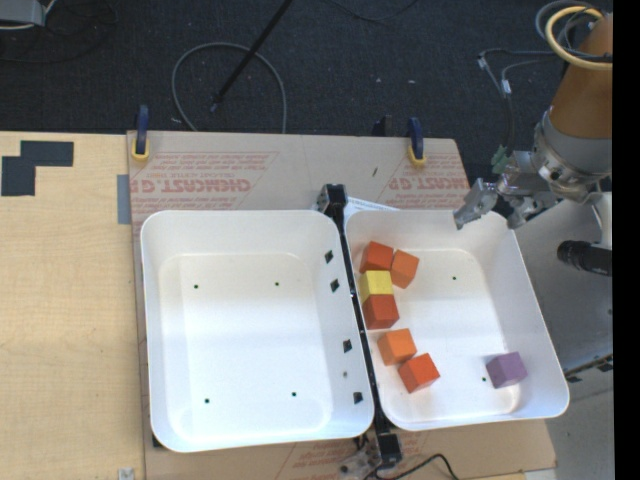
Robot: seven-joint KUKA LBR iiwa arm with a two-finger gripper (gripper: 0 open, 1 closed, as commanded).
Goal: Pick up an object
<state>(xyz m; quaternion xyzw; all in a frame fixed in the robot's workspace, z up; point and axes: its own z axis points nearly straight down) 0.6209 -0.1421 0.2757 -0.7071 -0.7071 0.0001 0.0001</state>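
Gripper hangs over the right bin's far right corner, fingers spread, nothing between them. Orange blocks and yellow block crowd that bin's left wall; purple block sits alone, likely easiest to grasp.

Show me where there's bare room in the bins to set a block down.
The left bin has bare floor wall to wall. In the right bin, the middle is free, between the purple block and the orange blocks. The crowded part is along the divider, where those stack up around the yellow block.
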